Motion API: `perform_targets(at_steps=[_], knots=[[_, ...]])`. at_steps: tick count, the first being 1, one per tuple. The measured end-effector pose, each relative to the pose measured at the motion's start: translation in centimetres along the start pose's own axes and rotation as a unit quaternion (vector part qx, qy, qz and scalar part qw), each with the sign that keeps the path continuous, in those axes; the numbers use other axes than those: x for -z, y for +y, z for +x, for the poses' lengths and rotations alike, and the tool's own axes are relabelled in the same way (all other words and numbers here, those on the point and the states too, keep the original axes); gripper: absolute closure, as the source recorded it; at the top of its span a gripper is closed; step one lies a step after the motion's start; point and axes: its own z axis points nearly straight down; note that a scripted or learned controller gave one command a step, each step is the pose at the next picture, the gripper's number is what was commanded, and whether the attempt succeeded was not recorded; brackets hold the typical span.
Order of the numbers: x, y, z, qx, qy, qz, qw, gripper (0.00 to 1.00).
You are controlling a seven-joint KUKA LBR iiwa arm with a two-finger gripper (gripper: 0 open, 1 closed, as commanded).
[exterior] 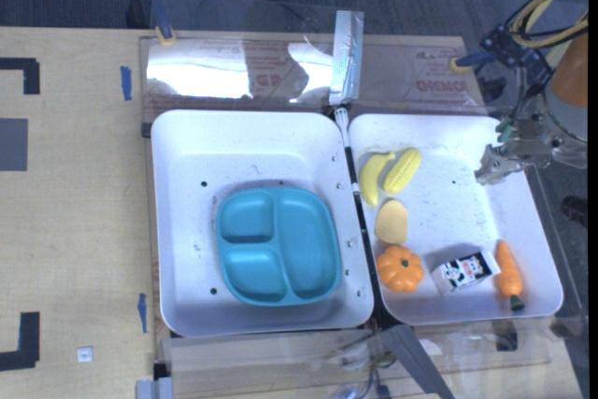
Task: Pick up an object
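From the camera above, I see my gripper (495,165) at the upper right edge of the right bin (448,135). It carries nothing, and I cannot tell how it is set, so the pick is not yet done. The objects to pick lie in this bin: a corn cob (402,169), a lemon (391,221), a small pumpkin (401,268), a milk carton (464,271) and a carrot (509,269). They are well apart from the gripper. The left bin (187,154) has a blue plate (277,244). I judge nothing blocks the way.
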Motion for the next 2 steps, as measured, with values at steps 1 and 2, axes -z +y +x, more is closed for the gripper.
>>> perform_targets(at_steps=[1,2], knots=[[-5.6,1.4,0.0,-0.039,0.0,0.001,0.9992,1.0],[8.1,5.9,0.1,0.132,-0.003,-0.005,0.9912,1.0]])
